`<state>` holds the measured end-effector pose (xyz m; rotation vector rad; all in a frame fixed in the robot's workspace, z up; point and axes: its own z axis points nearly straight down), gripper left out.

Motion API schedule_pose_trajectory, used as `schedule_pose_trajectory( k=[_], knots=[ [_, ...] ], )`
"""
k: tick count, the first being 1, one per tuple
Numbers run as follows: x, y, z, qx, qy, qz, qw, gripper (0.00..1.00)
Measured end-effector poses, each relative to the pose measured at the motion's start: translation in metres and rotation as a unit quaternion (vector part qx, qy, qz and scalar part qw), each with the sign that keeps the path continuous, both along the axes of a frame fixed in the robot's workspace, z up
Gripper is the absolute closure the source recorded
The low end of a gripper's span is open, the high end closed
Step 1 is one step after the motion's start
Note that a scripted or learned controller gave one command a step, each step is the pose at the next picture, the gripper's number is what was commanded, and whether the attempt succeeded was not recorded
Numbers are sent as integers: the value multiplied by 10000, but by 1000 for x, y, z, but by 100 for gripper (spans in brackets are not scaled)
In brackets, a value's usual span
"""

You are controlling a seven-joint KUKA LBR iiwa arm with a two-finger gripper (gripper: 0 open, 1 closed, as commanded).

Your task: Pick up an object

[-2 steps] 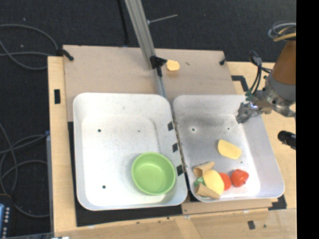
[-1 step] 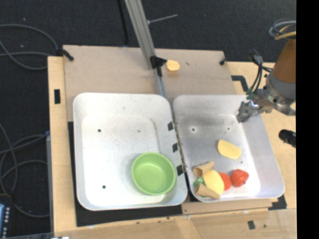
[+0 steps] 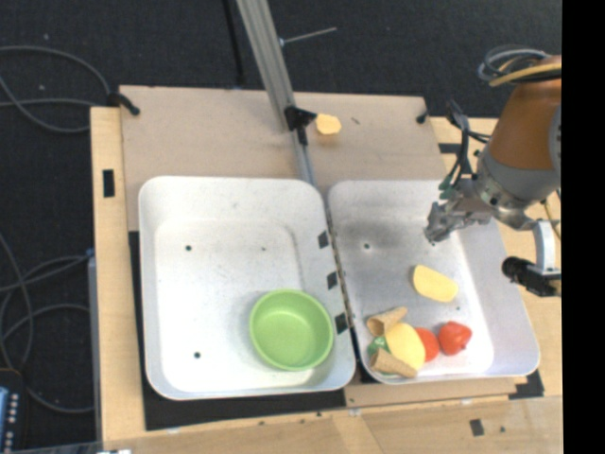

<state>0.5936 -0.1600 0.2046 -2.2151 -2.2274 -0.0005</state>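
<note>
In the right bin (image 3: 378,216) a pale yellow wedge (image 3: 434,283) lies near the middle right. Along the front edge sit a tan cone-like piece (image 3: 387,322), a yellow rounded fruit (image 3: 405,344), an orange-red piece (image 3: 428,343) behind it and a red pepper-like toy (image 3: 455,337). My gripper (image 3: 439,227) hangs over the right bin's upper right part, above and slightly behind the yellow wedge, apart from it. Nothing shows between its tips.
A green bowl (image 3: 291,328) sits at the front right of the left bin (image 3: 189,216). A small yellow piece (image 3: 328,124) lies on the bench behind the bins, beside a slanted metal rail (image 3: 267,50). Cables hang by the arm at right.
</note>
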Motion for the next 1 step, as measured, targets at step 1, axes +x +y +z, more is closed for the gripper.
schedule_pose_trajectory(
  k=[1],
  knots=[
    [-14, 54, -2, 1, 2, 3, 10000, 100]
  ],
)
